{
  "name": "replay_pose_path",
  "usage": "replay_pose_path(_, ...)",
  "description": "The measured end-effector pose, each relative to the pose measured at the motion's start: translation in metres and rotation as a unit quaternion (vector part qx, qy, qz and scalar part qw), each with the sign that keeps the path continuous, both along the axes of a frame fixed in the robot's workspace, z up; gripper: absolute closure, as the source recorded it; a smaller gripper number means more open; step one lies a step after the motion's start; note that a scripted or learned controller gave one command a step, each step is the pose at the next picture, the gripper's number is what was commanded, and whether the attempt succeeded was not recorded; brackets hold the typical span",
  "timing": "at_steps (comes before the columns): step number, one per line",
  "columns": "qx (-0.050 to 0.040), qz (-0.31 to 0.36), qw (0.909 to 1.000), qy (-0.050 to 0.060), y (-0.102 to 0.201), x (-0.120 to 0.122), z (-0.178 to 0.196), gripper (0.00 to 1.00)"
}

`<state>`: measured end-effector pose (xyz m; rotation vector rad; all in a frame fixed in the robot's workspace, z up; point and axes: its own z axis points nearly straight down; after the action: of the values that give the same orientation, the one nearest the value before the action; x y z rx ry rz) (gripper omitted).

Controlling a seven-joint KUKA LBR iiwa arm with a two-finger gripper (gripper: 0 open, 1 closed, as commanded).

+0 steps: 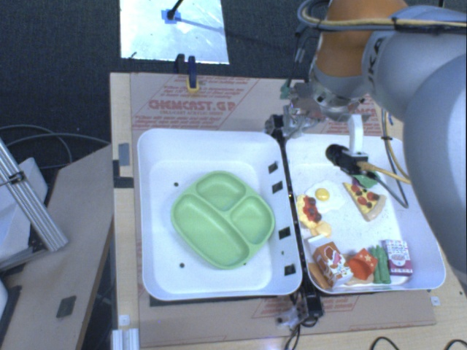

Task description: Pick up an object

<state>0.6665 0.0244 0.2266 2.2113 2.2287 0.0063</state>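
Hand (pixel 300 119) hangs over the back corner of the right shallow white bin (pixel 408 224), presumably scouting the plastic toy pizza slice (pixel 363 200). Spread or closed, can't tell.

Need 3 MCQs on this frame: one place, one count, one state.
1. Which bin, by the view's sides, holds the pizza slice?
A) left
B) right
C) neither, it lies on the bench

2. How many compartments has the green plate?
A) two
B) three
C) four

3. How does the green plate sit?
A) upside down
B) leaning on a bin wall
C) flat, hollows facing up

Answers:
1 B: the slice lies on the floor of the right bin, beside the other toy foods.
2 B: one long hollow and two smaller ones show.
3 C: its raised rims and dividers face the camera, and it rests level on the bin floor.
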Motion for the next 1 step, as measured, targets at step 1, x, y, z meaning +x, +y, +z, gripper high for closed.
replay_pose_path(1,-0.0004,-0.001,1.0000,0.001,0.0159,-0.0032,-0.0054,1.00)
